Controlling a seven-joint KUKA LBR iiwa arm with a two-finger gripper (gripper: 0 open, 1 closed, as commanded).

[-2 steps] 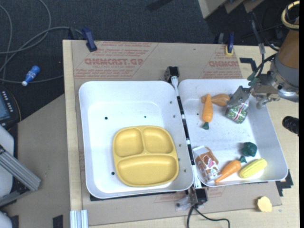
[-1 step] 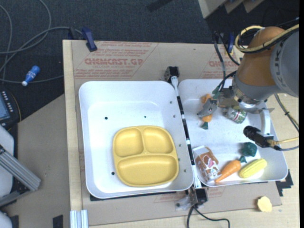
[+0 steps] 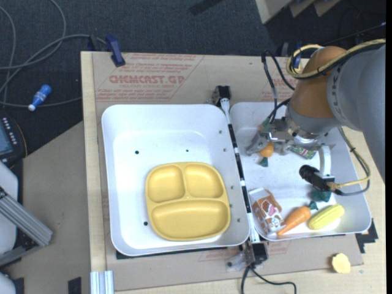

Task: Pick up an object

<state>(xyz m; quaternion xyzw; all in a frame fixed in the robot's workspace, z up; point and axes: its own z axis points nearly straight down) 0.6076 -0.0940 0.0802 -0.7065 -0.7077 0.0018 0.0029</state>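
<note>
Cardboard-topped bench (image 3: 153, 78); tool (image 3: 267, 147) low in right bin (image 3: 361, 216), fingers spread wide, small orange piece (image 3: 265, 162) beneath.

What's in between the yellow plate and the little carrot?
In the camera view, the left bin's wall and the right bin's edge come first, then a small brown-and-white packet lying just left of the carrot. The yellow divided plate sits alone.

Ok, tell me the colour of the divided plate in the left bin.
Yellow all over; the plate shows plainly in the camera view.
</note>
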